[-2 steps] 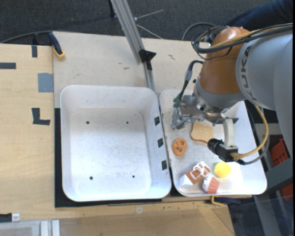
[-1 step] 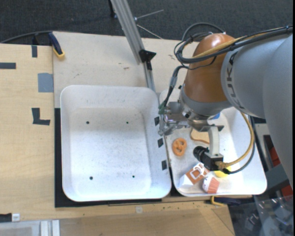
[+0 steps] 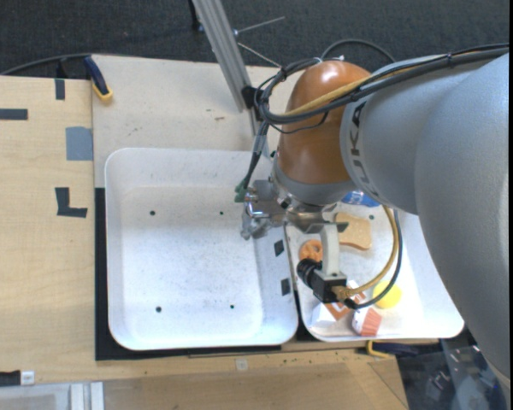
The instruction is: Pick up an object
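- The grey arm (image 3: 445, 143) is reaching in from the right, and its orange band (image 3: 321, 118) is hanging over the seam between the two bins.
- The gripper (image 3: 306, 219) is sitting below that band, over the left edge of the right bin (image 3: 427, 306). The wrist is covering it from above, so how far open it is cannot be told, and nothing is showing in its hold.
- The left bin (image 3: 179, 246) is lying just beside the right bin, their rims touching.
- All loose objects are lying in the right bin, near the gripper:
- A tan slice (image 3: 356, 233) is lying flat just right of the gripper, its long axis running roughly left to right across the view.
- A small orange round piece (image 3: 310, 250) is lying just left of the slice, partly covered by the robot.
- A yellow ball (image 3: 387, 297) is resting nearer the front rim; it is showing no long axis.
- An orange-and-white object (image 3: 368, 320) is lying at the front rim, just below the ball; its direction is too small to judge.
- A blue object (image 3: 352, 199) is peeking out under the arm, mostly hidden.
- A blue-and-yellow tool (image 3: 97, 77) is lying on the bench (image 3: 34, 254), well apart from both bins.
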`<state>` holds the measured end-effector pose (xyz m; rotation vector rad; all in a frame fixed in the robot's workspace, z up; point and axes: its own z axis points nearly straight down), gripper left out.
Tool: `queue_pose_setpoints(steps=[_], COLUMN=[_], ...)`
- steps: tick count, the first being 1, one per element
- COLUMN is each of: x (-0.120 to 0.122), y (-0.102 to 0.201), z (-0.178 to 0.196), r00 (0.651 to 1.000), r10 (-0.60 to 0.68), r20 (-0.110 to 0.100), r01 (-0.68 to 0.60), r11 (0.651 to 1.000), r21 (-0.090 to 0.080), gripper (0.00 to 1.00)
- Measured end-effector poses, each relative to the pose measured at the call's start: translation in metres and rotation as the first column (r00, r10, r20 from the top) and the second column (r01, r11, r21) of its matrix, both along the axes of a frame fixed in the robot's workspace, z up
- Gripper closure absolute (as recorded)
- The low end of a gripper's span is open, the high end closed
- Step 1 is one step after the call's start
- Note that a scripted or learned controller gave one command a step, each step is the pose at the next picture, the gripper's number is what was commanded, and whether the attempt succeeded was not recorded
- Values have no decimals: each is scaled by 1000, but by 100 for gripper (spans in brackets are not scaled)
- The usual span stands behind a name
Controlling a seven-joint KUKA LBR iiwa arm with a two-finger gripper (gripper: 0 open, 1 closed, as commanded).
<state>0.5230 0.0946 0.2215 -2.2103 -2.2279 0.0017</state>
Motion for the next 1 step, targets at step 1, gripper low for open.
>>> queue_pose_setpoints(steps=[1], x=[0], y=[-4], z=[0], r00=[1000], r10=[-6], r20=[0], r01=[6], r11=[1000], r21=[-2], gripper=[0])
